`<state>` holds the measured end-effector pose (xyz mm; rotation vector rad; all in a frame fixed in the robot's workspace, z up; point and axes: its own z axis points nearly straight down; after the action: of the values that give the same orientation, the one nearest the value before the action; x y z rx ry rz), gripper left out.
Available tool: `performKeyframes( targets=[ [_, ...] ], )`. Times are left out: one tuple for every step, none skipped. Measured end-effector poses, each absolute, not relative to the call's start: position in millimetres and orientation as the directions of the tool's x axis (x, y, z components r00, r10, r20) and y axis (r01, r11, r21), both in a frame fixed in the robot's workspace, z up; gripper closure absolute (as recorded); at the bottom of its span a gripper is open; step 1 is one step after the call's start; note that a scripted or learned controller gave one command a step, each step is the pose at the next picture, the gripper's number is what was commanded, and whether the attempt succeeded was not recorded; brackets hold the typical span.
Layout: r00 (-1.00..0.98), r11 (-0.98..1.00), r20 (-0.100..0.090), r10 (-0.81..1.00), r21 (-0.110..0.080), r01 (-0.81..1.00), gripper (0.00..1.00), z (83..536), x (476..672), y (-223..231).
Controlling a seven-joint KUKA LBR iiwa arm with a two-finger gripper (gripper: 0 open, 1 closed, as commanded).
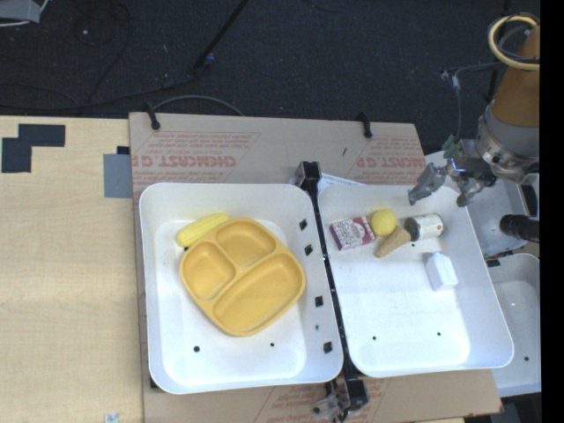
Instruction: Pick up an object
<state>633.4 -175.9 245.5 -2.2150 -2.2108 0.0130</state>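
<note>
In the left bin (167,342) a yellow divided tray (242,276) lies near the middle, and a yellow banana (201,228) rests against its edge at about 10 o'clock.

The right bin (423,333) has its things gathered in the upper part. From the left there is a small red and white packet (352,233), then a yellow ball (383,221) just beside it at 2 o'clock. A tan cone-shaped piece (393,241) lies tilted under the ball, and a white cylinder (426,227) lies on its side at the cone's 2 o'clock. A white block (441,270) lies apart, at 5 o'clock from the cylinder.

The arm comes in from the right, its orange band high, its wrist bent down to the left. The gripper (448,187) hangs above the bin's far right corner, at 1 o'clock from the cylinder, its fingers spread wide with nothing between them.
</note>
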Motion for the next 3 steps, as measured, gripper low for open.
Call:
performKeyframes(
  targets=[
    [0.0, 0.0, 0.0, 1.0, -0.001, 1.0, 0.0, 254, 635.8, -176],
    [0.001, -0.001, 0.001, 1.0, -0.007, 1.0, 0.0, 193, 633.6, -183],
    [0.0, 0.0, 0.002, 1.0, -0.006, 1.0, 0.0, 131, 627.6, -182]
  ],
)
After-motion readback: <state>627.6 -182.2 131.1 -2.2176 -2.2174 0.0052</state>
